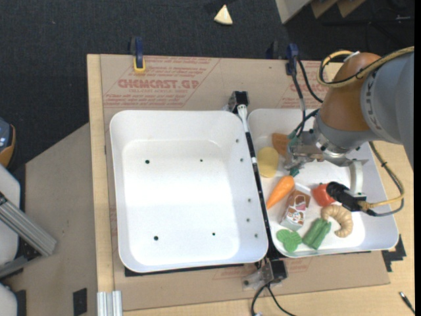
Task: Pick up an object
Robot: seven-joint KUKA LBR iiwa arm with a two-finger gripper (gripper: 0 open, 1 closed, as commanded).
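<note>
Two white bins (131, 196) on brown board (105, 97), dark carpet (52, 25) around.

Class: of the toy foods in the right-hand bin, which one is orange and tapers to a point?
The carrot, lying slantwise beside the divider between the bins. The croissant is tan and curved; the yellow piece is rounded.

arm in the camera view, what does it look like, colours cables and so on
The arm is a thick, rounded grey body with a glossy orange band above the wrist. Below sits a metallic grey tool. Thin yellow and black cables loop around the wrist and trail over the right bin.
</note>
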